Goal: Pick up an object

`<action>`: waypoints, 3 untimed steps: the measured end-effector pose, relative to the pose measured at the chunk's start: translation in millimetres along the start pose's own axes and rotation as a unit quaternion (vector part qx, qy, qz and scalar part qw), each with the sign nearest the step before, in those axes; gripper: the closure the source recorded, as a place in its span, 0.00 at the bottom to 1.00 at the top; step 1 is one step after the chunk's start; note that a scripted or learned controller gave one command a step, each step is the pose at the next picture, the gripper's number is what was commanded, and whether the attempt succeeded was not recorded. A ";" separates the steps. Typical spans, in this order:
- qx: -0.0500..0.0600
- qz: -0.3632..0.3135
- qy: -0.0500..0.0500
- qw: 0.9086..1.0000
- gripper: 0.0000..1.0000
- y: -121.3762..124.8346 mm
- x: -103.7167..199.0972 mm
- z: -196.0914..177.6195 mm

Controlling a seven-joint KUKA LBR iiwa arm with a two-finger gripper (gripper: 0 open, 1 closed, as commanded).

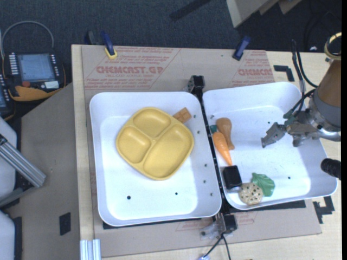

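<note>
Fingers (272, 136) of the gripper (283, 134) are seen spread apart with nothing between them, above bare floor in the right bin (255, 99), in its right half. The arm (331, 96) is seen entering from the right edge.

An orange carrot (222, 148) is seen lying against the left wall of this bin, well apart from the gripper, its long axis running from upper left to lower right with the tip pointed toward the bin's front. A tan piece (225, 131) is touching it on its right. Nearer the front, a black block (232, 177), a speckled cookie (250, 194) and a green leafy item (264, 182) are clustered.

In the left bin (108, 161), a yellow divided plate (155, 143) is placed, with a small brown block (182, 115) at its upper right rim. Both bins are carried by a brown surface (162, 66).
</note>
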State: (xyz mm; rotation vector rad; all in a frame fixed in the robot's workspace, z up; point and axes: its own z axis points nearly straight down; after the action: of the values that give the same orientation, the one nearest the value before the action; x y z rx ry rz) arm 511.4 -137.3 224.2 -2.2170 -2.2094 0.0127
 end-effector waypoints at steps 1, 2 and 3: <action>-0.007 -0.002 -0.001 1.000 0.00 2.7 0.5 -6.9; -0.003 -0.001 0.000 1.000 0.00 -4.1 3.5 54.7; -0.005 -0.001 0.000 1.000 0.00 -1.1 -2.3 114.2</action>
State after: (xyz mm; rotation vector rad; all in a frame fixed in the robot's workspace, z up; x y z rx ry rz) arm 508.7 -139.3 110.0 -2.2198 -2.2181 0.0017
